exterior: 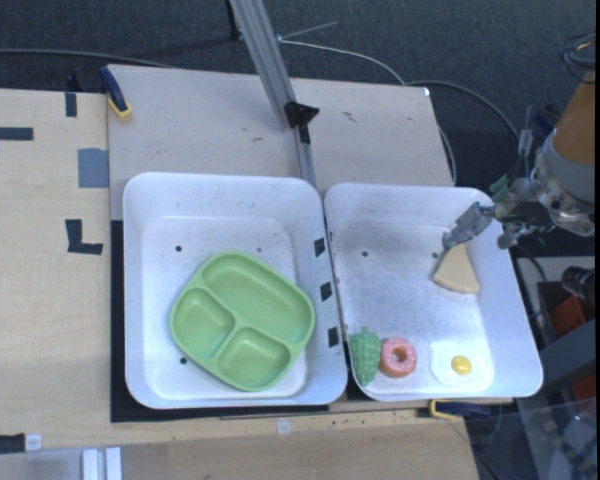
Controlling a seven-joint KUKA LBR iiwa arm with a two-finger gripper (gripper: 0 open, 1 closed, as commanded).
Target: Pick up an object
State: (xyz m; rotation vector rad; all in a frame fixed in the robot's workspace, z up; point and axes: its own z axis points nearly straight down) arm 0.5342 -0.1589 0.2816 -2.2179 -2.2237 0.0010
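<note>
Hovering over the right bin [500, 298], the hand [467, 226] is nearing the cheese wedge [458, 271], presumably to grab it; its grip I cannot tell.

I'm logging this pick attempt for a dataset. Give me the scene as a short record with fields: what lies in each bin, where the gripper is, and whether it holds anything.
left bin: light green plastic plate with three compartments
right bin: tan wedge-shaped piece; green ridged toy; pink ring doughnut toy; white fried-egg toy with yellow yolk
gripper: over the right bin's far right part, just above the tan wedge
gripper contact: cannot tell whether it touches the wedge
held object: none seen between the fingers
arm: enters from the right
</note>
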